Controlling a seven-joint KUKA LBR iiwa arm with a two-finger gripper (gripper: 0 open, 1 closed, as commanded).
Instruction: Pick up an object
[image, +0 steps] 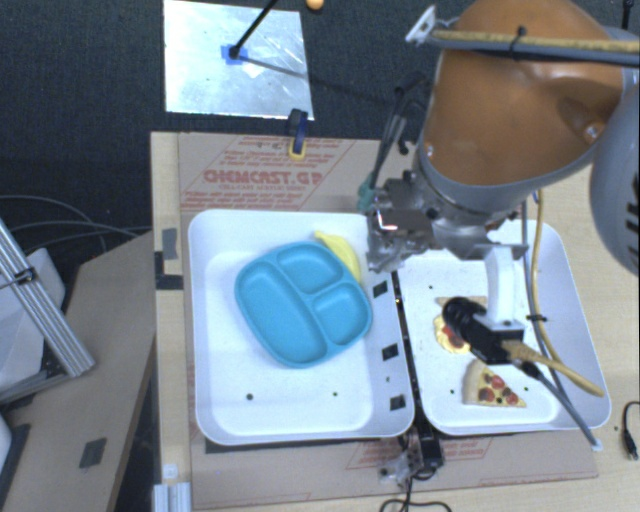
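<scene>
A blue divided plate (300, 302) lies in the left bin (290, 410). A yellow banana (341, 253) peeks out behind its far right edge. In the right bin (560, 300) lie a toy pizza slice (491, 388) near the front and another round pizza piece (449, 333), partly hidden by the robot's own parts. My gripper (384, 250) hangs low over the far end of the divider between the bins, just right of the banana. The wrist's bulk covers its fingers and I see nothing held.
Both bins rest on a cardboard sheet (260, 170). A shiny metal sheet (235, 60) lies beyond it at the back. An aluminium frame (35, 310) stands at the left. The arm's orange band (520, 100) covers the back of the right bin.
</scene>
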